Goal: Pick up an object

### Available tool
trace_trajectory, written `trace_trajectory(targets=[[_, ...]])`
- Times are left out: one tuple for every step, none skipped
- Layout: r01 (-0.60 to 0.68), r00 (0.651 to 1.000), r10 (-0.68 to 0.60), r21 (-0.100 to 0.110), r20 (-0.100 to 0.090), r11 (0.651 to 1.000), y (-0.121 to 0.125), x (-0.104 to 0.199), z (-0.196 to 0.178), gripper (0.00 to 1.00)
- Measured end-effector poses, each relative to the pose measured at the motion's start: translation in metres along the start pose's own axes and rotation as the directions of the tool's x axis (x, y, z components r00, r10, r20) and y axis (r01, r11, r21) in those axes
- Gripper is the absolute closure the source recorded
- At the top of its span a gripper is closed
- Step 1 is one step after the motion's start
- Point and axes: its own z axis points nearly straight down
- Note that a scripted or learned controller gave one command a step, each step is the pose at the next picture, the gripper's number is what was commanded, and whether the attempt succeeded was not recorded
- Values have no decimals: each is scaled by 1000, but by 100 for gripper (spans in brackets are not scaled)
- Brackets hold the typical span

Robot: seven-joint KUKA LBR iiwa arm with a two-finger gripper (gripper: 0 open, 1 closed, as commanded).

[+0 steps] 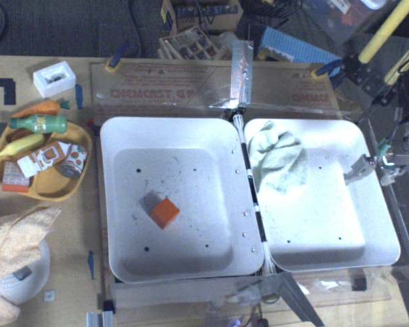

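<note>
I'm at the approach step: my pincer (368, 165) waits at the right bin's (341, 247) edge, its grip state unreadable. The orange block (166, 213) lies in the left bin (123, 182); next I swing across, then descend.

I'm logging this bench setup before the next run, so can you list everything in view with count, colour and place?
Bins: two, white, side by side mid-bench.
Block: one, orange, in the left bin, near its middle.
Cloth: one, pale green-white, crumpled at the right bin's upper left.
Bowl: one, yellow, left of the bins, holding a green bottle, a banana-like item and small packets.
Small box: one, white, bench's upper left.
Towel: one, peach, lower left corner.
Clear panels: taped together behind the bins.
Gripper: one, grey, at the right bin's right edge; jaws too unclear to judge.
</note>
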Motion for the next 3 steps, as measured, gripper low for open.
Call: trace_trajectory(targets=[[-131,991,131,-4,2,991,57,63,22,0],[-37,999,37,-5,3,999,109,81,109,0],[155,988,-155,-7,5,988,119,112,109,0]])
